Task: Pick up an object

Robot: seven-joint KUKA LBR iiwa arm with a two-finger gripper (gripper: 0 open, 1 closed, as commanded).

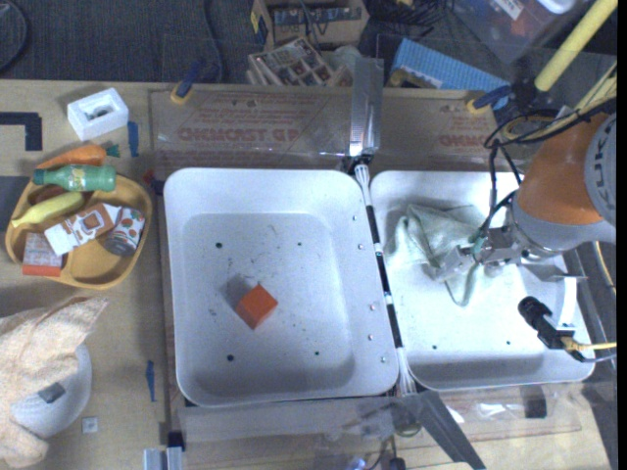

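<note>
We look down on two shallow white bins side by side on the worktop [108, 360]. In the left bin [196, 204] an orange block [258, 305] lies alone, a little left of centre. In the right bin [490, 351] a crumpled pale green cloth [431, 231] sits toward the upper left. The arm [568, 189], grey with an orange band, reaches in from the right, and its claw [477, 251] is low over the cloth's right edge; we cannot tell how its fingers stand. Left of the bins, a yellow bowl [98, 267] holds toy food, with a small white box [98, 112] above it.
</note>
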